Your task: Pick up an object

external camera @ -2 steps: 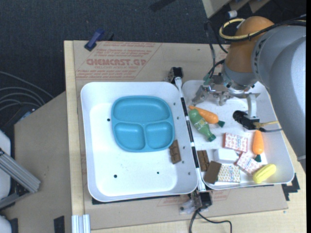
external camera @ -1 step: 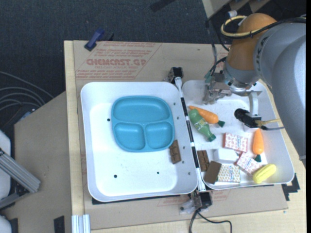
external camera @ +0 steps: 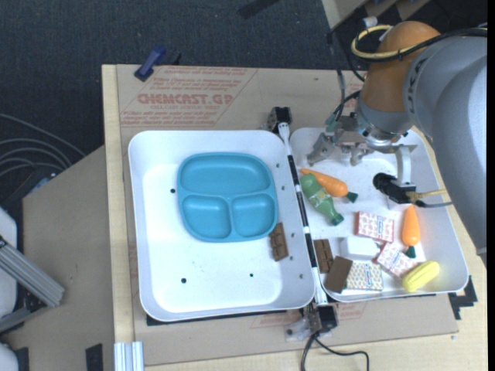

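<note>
My gripper (external camera: pixel 337 150) hangs over the far left corner of the right bin (external camera: pixel 455 255), fingers spread, nothing between them. Just in front of it lies an orange carrot with a green end (external camera: pixel 328 182), and beside that a green bottle (external camera: pixel 322 204). Nearer the front lie a red-and-white carton (external camera: pixel 375 226), a second small carrot (external camera: pixel 410 226), a yellow fruit (external camera: pixel 420 275) and a brown chocolate bar (external camera: pixel 323 253).
The left bin (external camera: pixel 216 280) holds a blue divided plate (external camera: pixel 227 195) and a brown bar (external camera: pixel 278 243) by its right wall. A patterned packet (external camera: pixel 363 277) and another carton (external camera: pixel 395 260) crowd the right bin's front. A blue object (external camera: pixel 149 63) lies beyond the bench.
</note>
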{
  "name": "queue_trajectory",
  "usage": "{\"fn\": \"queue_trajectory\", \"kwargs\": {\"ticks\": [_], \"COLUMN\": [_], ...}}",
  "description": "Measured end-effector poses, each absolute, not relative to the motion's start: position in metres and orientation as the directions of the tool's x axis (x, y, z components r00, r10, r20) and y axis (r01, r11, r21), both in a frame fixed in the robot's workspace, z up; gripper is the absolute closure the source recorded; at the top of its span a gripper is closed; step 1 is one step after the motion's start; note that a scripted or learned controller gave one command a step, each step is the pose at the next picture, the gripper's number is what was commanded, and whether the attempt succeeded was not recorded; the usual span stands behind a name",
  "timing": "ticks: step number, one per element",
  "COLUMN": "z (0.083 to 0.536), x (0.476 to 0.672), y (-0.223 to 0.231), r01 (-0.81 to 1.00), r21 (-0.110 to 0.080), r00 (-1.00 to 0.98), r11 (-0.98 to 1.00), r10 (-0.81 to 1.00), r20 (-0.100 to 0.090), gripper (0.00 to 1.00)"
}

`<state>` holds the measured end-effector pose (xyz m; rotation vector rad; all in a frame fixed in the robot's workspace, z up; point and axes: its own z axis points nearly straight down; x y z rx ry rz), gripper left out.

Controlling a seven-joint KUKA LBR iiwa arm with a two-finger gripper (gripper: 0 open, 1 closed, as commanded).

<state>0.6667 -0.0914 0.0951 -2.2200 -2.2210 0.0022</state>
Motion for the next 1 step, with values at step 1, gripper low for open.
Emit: {"fn": "queue_trajectory", "kwargs": {"ticks": [1], "z": [0.0847], "x": [0.6662], "y": [-0.0915], "r01": [1.000], "r21": [-0.003], "r00": [0.000], "r11": [0.000], "r10": [1.000], "r20": [0.000], "gripper": [0.00]}}
